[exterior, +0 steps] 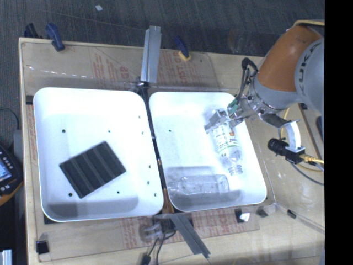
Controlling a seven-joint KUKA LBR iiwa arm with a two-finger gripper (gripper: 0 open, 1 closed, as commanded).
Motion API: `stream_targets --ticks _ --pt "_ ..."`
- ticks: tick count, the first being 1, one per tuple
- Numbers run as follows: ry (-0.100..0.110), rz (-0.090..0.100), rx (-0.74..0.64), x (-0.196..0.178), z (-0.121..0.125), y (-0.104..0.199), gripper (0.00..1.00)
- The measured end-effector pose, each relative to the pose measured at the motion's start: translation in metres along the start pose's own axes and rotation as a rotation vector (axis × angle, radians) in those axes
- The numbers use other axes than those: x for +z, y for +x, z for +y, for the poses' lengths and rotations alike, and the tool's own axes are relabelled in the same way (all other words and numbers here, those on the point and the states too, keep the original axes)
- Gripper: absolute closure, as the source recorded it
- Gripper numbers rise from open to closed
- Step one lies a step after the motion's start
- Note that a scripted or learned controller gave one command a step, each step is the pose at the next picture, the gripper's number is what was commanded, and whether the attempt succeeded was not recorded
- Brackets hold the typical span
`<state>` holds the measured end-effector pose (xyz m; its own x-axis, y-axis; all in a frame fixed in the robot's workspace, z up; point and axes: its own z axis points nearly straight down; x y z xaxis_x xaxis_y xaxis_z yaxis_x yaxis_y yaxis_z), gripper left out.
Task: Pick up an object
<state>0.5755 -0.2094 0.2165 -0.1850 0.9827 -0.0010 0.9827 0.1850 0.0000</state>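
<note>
We see the two-finger gripper [220, 118] low in the right shallow white bin [165, 148], at the upper end of a clear plastic labelled bottle [227, 145]; its grasp we cannot tell.

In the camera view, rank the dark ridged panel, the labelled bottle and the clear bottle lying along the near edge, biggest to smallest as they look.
1. Dark ridged panel, in the left bin.
2. and 3. Clear bottle and labelled bottle, both in the right bin: they look alike in size, so no ranking.
</note>
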Motion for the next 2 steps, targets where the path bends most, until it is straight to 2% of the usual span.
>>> stream_targets --ticks 1,2 --pt "-0.002 -0.001 -0.342 0.001 0.019 0.021 0.0" --pt "0.003 0.003 -0.159 0.058 0.028 -0.004 0.0"
